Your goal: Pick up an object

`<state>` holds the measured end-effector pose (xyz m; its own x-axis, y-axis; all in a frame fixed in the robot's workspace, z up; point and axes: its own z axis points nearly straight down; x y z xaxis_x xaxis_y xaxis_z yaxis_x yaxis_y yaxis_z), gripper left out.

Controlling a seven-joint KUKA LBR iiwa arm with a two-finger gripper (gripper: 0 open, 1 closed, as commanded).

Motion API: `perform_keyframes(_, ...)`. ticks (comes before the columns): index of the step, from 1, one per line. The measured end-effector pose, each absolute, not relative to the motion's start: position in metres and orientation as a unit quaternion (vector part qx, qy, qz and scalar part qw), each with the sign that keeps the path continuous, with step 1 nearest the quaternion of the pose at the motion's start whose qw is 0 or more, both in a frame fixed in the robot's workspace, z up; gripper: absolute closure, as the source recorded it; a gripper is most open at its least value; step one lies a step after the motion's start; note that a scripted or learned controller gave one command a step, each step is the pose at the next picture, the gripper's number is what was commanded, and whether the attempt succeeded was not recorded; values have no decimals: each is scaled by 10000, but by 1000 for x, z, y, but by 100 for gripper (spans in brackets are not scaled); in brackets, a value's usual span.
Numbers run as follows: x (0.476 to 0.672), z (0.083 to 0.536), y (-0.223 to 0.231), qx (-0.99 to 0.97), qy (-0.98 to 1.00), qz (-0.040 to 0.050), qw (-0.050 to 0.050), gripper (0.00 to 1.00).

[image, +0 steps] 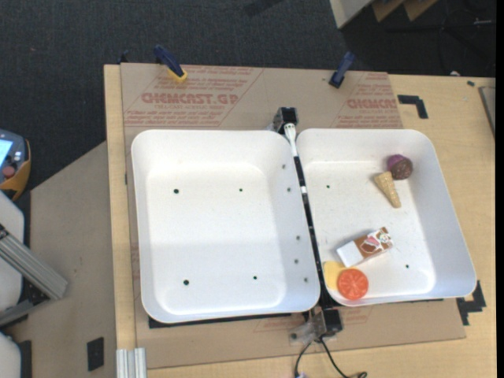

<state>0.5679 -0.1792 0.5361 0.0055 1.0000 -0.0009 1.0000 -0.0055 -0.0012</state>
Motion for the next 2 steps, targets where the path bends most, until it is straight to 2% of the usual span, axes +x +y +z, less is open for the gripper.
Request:
perform_keyframes(1, 523, 536, -227, -7095, -7047, 9, -4, 100)
perform_keyframes(2, 535, 379, -223, -7073, -7069, 31, 70, 100)
